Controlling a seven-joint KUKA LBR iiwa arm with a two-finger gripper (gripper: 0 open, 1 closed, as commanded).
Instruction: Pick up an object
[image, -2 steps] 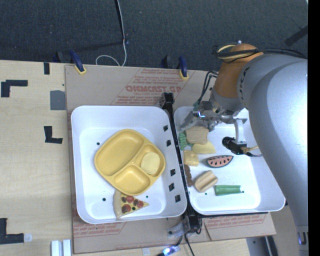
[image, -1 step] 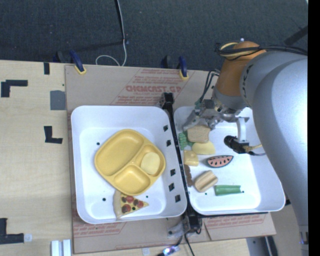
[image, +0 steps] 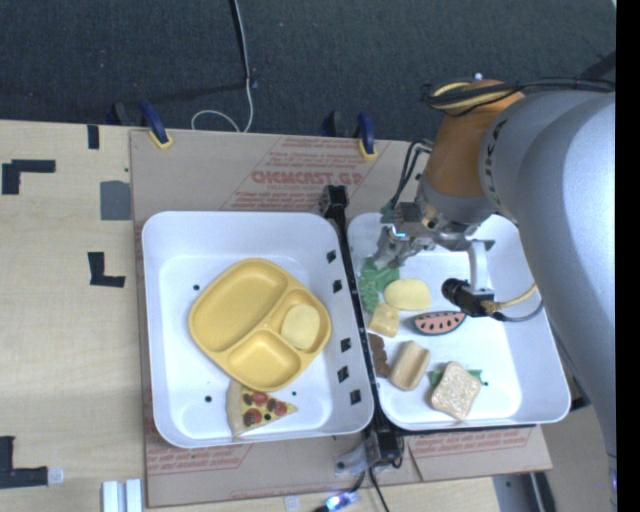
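Observation:
My gripper (image: 392, 246) hangs low over the back left part of the right bin (image: 535, 400), just above a green leafy toy (image: 374, 284). Close in front of it lie a pale yellow rounded piece (image: 407, 294), a cheese wedge (image: 384, 320) and a watermelon slice (image: 438, 322). Nearer the front are a small brown piece (image: 378, 355), a bread roll (image: 408, 365) and a sandwich (image: 456, 390). The grey arm with its orange band (image: 462, 150) hides the bin's back right part.
The left bin (image: 165, 300) holds a yellow divided plate (image: 245, 315) with a pale round piece (image: 301, 323) in one compartment, and a pizza slice (image: 258, 407) at its front. A black divider (image: 348, 300) runs between the bins. A cable (image: 505, 305) loops off the arm.

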